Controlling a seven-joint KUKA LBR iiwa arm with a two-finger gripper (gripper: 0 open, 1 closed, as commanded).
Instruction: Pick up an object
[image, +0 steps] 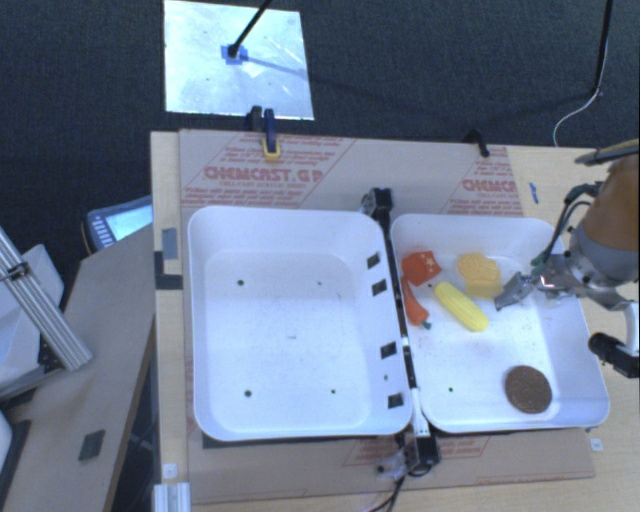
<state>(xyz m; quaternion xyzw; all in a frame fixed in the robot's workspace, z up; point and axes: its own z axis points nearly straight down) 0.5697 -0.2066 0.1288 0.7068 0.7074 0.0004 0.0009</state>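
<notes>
The right bin holds several small items. A red-orange piece lies near its back left corner, with a thin orange stick along the divider just below it. A yellow corn cob lies slantwise in the middle, and a lumpy yellow item sits behind it. A brown disc rests near the front right. My gripper hangs low over the right bin, just right of the corn cob and the lumpy yellow item, with nothing visibly held.
The left bin sits beside the right one, with a black clipped divider between them. The arm comes in over the right bin's right rim. A cardboard sheet lies under both bins.
</notes>
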